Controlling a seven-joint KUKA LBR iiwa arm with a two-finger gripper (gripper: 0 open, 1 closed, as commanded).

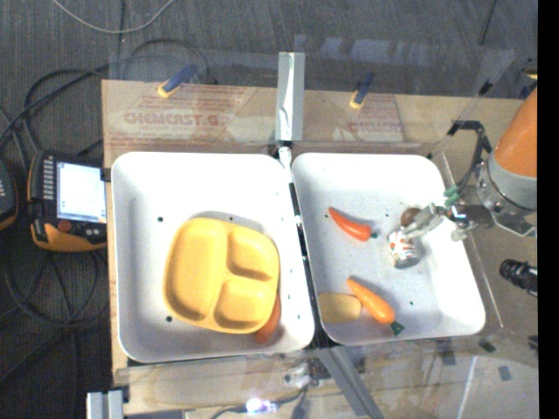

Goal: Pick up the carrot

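Note:
The carrot (370, 300) is orange with a small green end. It lies slanted near the front of the right bin (454, 308), touching a pale yellow potato-like piece (339, 306) on its left. My gripper (423, 220) hangs over the right part of that bin, above and to the right of the carrot and well apart from it. A small white and red object (403, 248) sits just below the gripper. The grey arm with its orange band (517, 151) comes in from the right edge.
A redder, pepper-like piece (351, 225) lies in the middle of the right bin. The left bin (131, 234) holds a yellow divided plate (224, 274), with something orange (271, 321) poking out under its front right corner. A metal post (289, 99) stands behind the bins.

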